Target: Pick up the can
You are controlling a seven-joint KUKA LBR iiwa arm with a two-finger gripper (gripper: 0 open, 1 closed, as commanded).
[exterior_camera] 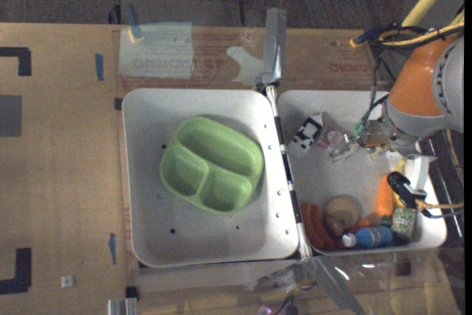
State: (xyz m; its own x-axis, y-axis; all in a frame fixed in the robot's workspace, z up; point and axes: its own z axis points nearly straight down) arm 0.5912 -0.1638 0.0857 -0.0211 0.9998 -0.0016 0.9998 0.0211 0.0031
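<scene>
The can (403,221) is small, with a green label, and stands in the near right corner of the right bin (333,178). It sits between an orange carrot-like piece (383,197) and a blue bottle (373,237). My gripper (361,138) reaches in from the right over the far half of that bin, well apart from the can and farther back than it. A small clear plastic item (338,144) lies right by its tip. Nothing shows between the fingers.
A black-and-white cow toy (308,134) lies at the right bin's far left. A brown round item (341,212) and red sausages (317,226) crowd its near edge. The left bin (147,225) holds a green divided plate (212,164).
</scene>
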